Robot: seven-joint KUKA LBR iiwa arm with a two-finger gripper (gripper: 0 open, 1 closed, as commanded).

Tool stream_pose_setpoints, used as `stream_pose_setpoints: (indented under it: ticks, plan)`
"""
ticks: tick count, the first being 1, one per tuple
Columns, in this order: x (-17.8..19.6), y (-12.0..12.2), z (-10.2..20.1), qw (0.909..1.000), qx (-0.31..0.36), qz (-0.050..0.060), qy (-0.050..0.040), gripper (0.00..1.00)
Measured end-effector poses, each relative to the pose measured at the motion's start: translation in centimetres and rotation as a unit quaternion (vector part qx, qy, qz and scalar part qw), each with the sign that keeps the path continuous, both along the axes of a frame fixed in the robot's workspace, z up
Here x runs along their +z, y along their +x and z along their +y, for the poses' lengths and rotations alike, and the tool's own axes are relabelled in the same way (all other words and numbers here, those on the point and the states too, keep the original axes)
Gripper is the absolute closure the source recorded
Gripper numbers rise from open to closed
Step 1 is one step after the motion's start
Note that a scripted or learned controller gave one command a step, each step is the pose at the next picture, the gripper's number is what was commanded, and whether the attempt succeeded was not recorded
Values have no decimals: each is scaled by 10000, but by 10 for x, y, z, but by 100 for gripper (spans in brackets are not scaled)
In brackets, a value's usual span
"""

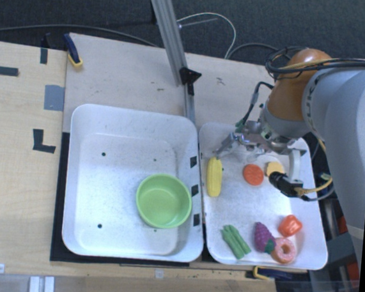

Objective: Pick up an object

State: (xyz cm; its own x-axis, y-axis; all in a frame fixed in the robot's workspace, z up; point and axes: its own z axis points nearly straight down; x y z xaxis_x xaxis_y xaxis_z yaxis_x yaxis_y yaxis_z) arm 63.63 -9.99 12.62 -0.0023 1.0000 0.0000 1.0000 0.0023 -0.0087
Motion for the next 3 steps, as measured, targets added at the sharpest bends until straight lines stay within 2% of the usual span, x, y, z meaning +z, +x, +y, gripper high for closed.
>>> stream_pose_setpoints:
  ticks: [1, 2, 3]
  plan:
    - [-38, 0, 1, 10000, 1, -40, -10, 0]
    - [-27, 0, 1, 10000, 6, -38, -4, 100]
    - [16, -3, 4, 10000, -3, -57, -1, 100]
